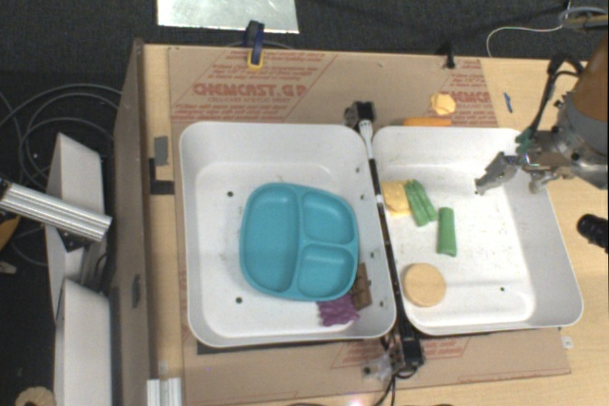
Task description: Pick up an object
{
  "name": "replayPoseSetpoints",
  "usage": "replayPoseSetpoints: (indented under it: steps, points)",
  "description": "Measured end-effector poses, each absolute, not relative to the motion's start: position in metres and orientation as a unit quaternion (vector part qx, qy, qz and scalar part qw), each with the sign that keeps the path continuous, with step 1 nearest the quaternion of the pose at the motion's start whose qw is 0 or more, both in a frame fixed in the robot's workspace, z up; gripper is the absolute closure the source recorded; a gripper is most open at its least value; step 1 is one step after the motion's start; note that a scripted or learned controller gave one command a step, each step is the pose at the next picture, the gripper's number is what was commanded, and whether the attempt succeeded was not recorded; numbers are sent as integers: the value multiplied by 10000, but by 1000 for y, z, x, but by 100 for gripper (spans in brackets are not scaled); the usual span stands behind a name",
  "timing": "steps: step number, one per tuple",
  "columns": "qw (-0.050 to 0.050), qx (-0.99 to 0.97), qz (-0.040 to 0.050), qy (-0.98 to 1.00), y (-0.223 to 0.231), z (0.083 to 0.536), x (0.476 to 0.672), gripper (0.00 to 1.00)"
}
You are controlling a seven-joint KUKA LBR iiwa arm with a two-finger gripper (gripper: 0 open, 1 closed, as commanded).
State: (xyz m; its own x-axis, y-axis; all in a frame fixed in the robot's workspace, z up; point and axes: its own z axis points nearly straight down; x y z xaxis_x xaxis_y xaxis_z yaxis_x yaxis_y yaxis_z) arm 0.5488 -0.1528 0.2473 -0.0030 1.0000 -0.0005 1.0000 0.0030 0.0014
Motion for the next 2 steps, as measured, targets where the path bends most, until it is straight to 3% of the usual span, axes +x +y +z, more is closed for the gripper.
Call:
replayPoseSetpoints:
  steps: [1,2]
  points:
    - [-36,7043,-14,7099,-118,135,561,0]
    - [-13,7071,-9,7071,-129,81,544,0]
